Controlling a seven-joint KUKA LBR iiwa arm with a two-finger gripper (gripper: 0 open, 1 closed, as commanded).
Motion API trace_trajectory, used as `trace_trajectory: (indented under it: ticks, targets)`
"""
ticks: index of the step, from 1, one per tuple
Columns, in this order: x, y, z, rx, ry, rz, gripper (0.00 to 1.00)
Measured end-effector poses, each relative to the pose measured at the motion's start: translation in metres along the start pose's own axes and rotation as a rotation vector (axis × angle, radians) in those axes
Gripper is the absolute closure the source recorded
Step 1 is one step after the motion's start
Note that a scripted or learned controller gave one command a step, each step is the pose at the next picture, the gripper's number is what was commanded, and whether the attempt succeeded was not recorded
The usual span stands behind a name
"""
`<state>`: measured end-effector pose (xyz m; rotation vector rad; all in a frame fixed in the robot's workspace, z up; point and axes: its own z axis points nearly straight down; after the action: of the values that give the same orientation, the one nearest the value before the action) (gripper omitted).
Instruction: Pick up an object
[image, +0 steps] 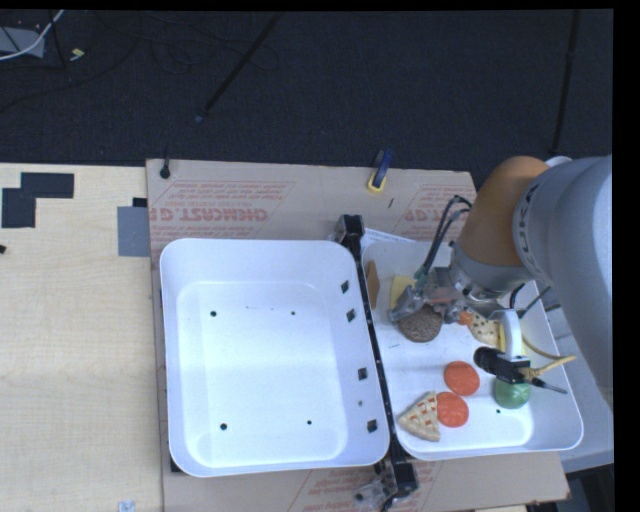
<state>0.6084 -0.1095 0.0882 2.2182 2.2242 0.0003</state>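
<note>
Partly hidden claw (428, 300), over brown disc (421, 326)

The far right part of the right bin (560, 440) is covered by the arm (570, 230). The tool (432, 297) is too small for its grip to be judged. The arm is cut off at the right edge.

A brown cookie (421, 326) lies flat at the right bin's middle. Two red discs (461, 377) sit nearer the front, a waffle wedge (421, 416) beside them, a green ball (511, 393) to their right.
</note>
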Motion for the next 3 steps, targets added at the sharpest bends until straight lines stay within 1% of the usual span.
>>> trace_trajectory:
  ticks: [1, 2, 3]
  targets:
    - [-0.01, -0.034, 0.001, 0.004, 0.001, 0.003, 0.0]
    - [-0.009, 0.038, 0.0, -0.003, 0.0, 0.002, 0.0]
    - [-0.008, 0.034, -0.009, 0.009, 0.002, -0.001, 1.0]
